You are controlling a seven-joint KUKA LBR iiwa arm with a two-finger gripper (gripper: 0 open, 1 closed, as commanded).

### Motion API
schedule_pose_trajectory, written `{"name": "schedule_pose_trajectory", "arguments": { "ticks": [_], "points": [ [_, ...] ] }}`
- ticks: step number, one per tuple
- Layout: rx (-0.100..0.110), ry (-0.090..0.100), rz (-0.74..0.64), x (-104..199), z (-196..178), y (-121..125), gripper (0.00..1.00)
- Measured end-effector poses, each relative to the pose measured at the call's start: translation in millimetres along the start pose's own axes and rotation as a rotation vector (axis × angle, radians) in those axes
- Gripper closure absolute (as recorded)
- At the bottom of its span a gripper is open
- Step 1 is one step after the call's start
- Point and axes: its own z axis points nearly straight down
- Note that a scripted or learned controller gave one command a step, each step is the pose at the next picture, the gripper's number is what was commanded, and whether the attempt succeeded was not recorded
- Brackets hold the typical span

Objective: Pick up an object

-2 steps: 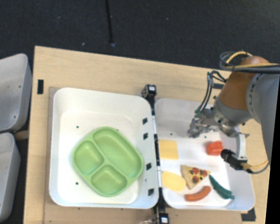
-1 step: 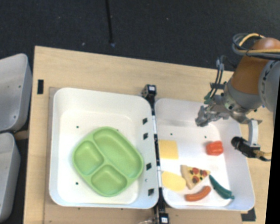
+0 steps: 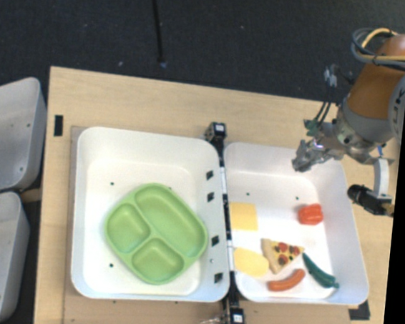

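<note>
Nothing has been picked up yet, as far as the view shows: the gripper (image 3: 308, 160) hangs over the far edge of the right bin (image 3: 274, 165), and I see no object between its fingers; whether those fingers stand wide or narrow I cannot tell at this size. Taking the right bin as the landmark, every candidate lies on its floor. A red pepper (image 3: 310, 214) sits toward its right wall, a yellow cheese square (image 3: 243, 216) rests near its left wall, and a second pale yellow piece (image 3: 251, 262) lies in its near-left part. A pizza slice (image 3: 280, 254) lies just beside that piece, a sausage (image 3: 286, 280) lies against the near wall, and a green pepper (image 3: 318, 270) sits just right of the pizza slice. A green divided plate (image 3: 155, 232) lies in the bin left of it. Judging from this, the whole task remains: choosing a target, descending, closing and lifting.
</note>
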Motion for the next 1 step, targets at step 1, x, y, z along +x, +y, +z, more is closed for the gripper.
{"name": "schedule_pose_trajectory", "arguments": {
  "ticks": [1],
  "points": [
    [0.002,0.001,-0.001,-1.6,-25.6,1.0,1.00]
  ]
}}
